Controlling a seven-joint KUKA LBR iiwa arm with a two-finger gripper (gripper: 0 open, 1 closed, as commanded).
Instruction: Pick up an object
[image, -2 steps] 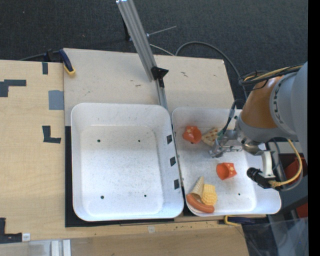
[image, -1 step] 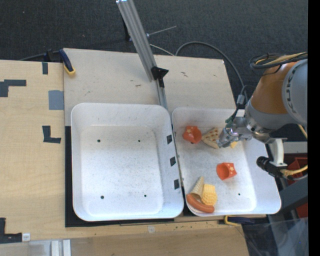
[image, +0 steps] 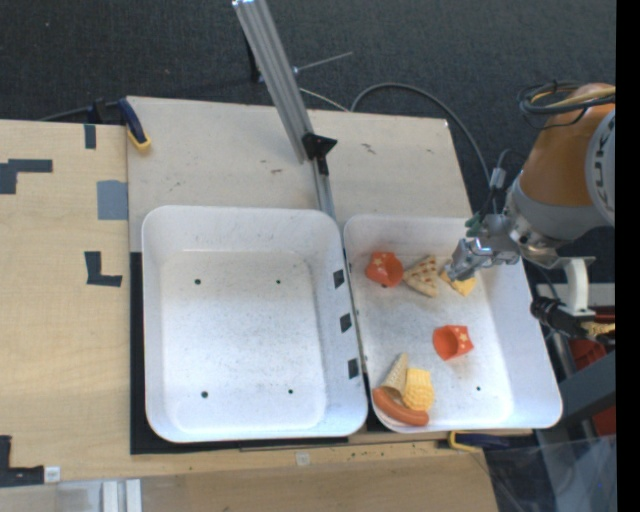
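**Operator:** While the gripper (image: 466, 262) sits low over the upper part of the right bin (image: 520, 400), which item is the target?

**Technician:** Judged from position, the small yellow piece (image: 463, 286) directly under the fingertips, just beside the tan waffle-like wedge (image: 424, 275). The step in hand appears to be the descent or the grasp itself. Finger opening cannot be read from this view, and nothing is visibly held between them.

**Operator:** What does the next move call for?

**Technician:** Confirm contact on the yellow piece alone, close, then lift straight up. The wedge lies close enough to be nudged or caught with it.

**Operator:** Other contents?

**Technician:** An orange-red toy (image: 383, 268) lies left of the wedge; a red cup-shaped piece (image: 452, 342) sits mid-bin; a corn cob (image: 417, 388) and a sausage (image: 398, 406) rest at the near edge, touching.

**Operator:** Surroundings?

**Technician:** The left bin (image: 160, 300) adjoins the right one. Both stand on a light wooden bench (image: 60, 330) with grey tape marks. A metal rail (image: 285, 85) slants overhead; dark carpet (image: 450, 40) lies beyond.
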